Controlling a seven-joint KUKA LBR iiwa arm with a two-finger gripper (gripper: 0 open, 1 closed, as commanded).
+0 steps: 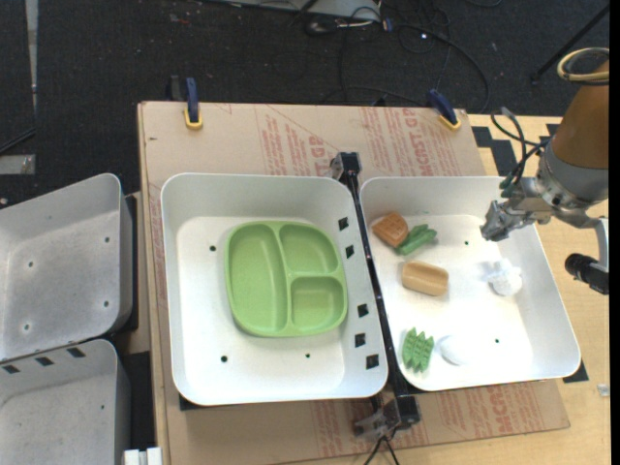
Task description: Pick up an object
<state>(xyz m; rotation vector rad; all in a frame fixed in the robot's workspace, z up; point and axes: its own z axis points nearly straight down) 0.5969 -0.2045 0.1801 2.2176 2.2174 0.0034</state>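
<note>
The right bin (542,356) holds an orange-brown block (390,229), a green pod-shaped piece (418,239), a tan bread-like loaf (425,279), a green ridged piece (418,348), a white round object (451,350) and a small white crumpled object (504,278). My gripper (497,223) hangs over the bin's right rear part, just above the crumpled white object and apart from it. Nothing shows between its fingers.
The left bin (194,356) holds a green divided plate (288,278). A black divider with clamps runs between the bins (366,279). Blue-and-yellow clamps (193,105) hold the cardboard base at the back. White trays (58,260) lie at far left.
</note>
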